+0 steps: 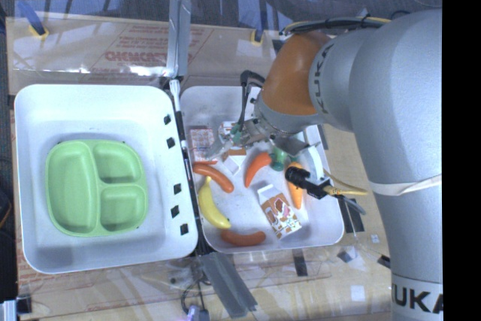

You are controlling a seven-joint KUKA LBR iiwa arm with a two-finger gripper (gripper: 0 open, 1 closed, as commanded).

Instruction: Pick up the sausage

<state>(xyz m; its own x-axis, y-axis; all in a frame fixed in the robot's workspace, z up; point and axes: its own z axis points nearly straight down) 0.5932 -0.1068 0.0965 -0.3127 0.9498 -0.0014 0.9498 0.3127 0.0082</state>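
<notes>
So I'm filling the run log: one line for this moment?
arm: over right bin | gripper: low at bin's back, fingers unclear | sausage: lying beside banana, not held | left bin: green tray

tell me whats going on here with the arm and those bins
A grey KUKA arm reaches in over the right bin, which holds toy food: two sausages, a banana, carrots and a small carton. Its end effector sits low near the bin's back, hidden under the wrist. Both sausages lie on the bin floor, apart from it. The left bin holds a green divided tray.
</notes>
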